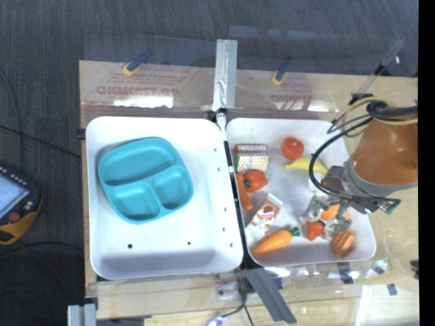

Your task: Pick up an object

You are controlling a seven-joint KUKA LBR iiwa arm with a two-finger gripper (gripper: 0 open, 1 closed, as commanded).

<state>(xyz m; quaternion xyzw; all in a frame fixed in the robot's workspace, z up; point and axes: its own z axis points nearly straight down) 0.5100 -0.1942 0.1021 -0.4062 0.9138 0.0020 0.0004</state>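
Our likeliest target is a small orange piece low in the right bin, directly under the gripper. It sits among the metal of the tool, but we cannot tell whether it is pinched or just lying beneath, so we cannot call the gripper open or closed. Nothing looks lifted off the bin floor; we judge the pick as not yet done, with the grasp, if there is one, and the raise still ahead.

Close around it lie a red piece and a brown bun-like toy, both near enough to be nudged or caught by mistake. Further left rests a carrot, then a small card, a red pepper and a checked box. A tomato and a banana sit near the far wall.

The left bin holds a blue tray, well apart from the action.
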